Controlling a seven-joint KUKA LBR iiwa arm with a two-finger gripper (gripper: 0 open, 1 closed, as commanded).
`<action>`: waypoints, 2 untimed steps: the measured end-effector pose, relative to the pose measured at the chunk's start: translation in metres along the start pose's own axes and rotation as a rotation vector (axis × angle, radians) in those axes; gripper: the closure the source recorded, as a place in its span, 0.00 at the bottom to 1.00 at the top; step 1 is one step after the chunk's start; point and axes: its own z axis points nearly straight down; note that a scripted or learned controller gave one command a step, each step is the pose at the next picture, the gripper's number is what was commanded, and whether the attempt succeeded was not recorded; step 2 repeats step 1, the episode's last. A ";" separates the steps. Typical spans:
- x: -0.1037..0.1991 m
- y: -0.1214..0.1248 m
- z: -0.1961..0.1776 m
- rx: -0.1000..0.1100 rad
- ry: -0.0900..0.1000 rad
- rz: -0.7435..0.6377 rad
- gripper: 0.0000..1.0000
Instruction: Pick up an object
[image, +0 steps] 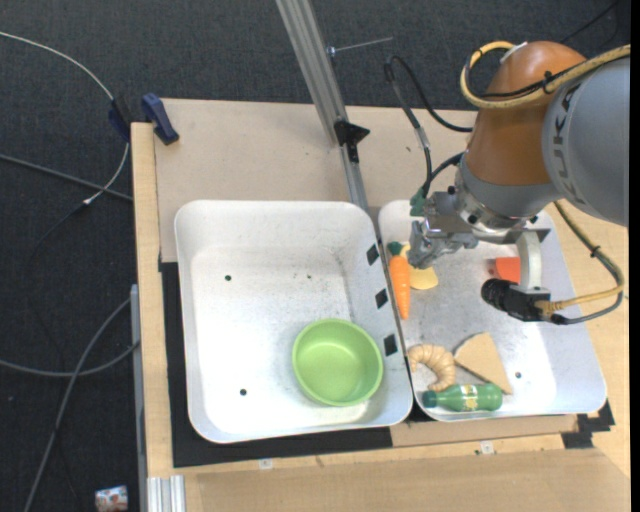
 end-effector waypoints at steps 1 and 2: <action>0.062 0.005 -0.003 0.000 0.000 -0.001 1.00; 0.062 0.005 -0.003 0.000 0.000 -0.001 1.00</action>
